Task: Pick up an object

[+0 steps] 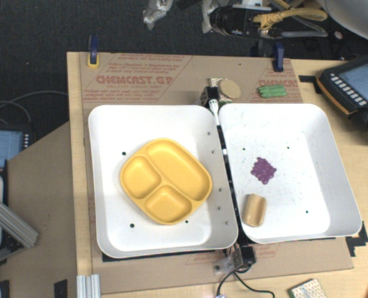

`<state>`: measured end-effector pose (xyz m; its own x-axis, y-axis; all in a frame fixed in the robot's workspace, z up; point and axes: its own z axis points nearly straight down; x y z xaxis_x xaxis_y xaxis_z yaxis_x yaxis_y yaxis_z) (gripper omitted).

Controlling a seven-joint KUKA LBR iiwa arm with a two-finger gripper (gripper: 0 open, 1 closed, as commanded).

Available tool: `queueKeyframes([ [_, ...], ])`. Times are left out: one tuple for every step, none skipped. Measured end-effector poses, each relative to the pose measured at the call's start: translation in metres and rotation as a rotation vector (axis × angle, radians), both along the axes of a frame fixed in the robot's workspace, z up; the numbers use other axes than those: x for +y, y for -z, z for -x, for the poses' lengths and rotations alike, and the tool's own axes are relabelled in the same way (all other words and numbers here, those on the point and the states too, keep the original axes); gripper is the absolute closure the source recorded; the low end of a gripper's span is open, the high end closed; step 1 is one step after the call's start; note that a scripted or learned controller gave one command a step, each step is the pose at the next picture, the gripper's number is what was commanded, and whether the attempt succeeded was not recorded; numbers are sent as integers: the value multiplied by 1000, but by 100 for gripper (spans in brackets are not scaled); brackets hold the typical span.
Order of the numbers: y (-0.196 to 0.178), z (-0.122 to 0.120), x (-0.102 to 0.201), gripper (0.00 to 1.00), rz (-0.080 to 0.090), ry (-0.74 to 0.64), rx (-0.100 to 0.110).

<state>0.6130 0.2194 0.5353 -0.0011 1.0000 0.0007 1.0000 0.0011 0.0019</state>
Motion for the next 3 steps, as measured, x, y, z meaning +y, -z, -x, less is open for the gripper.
queueKeyframes([
  [179,17,5,0,7,3,20],
  [-12,28,5,0,-8,-1,-19],
  [211,111,-19,0,8,3,23],
])
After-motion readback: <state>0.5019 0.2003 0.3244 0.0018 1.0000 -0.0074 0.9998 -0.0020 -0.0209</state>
